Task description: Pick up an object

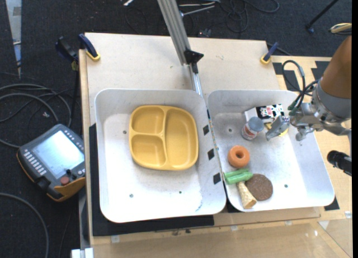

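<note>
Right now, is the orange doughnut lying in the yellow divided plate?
No. The orange doughnut lies in the right bin, while the yellow divided plate sits in the left bin.

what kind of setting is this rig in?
Likely a robotics lab: a teach pendant lies on dark carpet among loose cables, and two white bins sit on a clamped bench beside toy food like a donut.

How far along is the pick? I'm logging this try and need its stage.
Early stage. Done: the arm has reached over the right bin, and the pincer hangs at its upper right, near the small can. In hand: nothing visible between its fingers. Left: the grasp and the lift. The orange ring, green piece, brown disc and can all lie in the bin.
</note>
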Available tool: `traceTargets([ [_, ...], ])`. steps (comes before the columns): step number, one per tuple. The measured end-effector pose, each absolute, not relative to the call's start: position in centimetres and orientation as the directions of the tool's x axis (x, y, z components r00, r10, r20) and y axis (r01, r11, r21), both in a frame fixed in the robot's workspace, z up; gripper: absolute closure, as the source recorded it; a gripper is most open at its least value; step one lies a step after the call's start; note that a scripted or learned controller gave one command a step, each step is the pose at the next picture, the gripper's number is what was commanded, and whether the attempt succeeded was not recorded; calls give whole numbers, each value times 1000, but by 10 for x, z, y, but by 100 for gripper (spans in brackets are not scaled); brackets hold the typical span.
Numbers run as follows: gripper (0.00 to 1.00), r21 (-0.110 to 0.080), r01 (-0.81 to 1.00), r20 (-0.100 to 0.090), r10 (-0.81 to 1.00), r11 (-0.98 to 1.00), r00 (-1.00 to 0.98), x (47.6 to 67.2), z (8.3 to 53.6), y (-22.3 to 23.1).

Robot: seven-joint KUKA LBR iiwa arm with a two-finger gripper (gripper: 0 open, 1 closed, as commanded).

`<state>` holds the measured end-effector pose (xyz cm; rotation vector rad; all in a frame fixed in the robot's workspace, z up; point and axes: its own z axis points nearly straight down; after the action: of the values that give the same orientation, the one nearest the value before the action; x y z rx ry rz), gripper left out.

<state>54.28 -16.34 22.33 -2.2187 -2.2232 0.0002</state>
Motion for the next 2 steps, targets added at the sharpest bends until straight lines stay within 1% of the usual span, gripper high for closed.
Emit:
traceTargets([
  [1,0,0,1000,1,1000,1,-1,543,223,-163],
  [2,0,-6,1000,1,1000,1,-1,544,162,-156],
])
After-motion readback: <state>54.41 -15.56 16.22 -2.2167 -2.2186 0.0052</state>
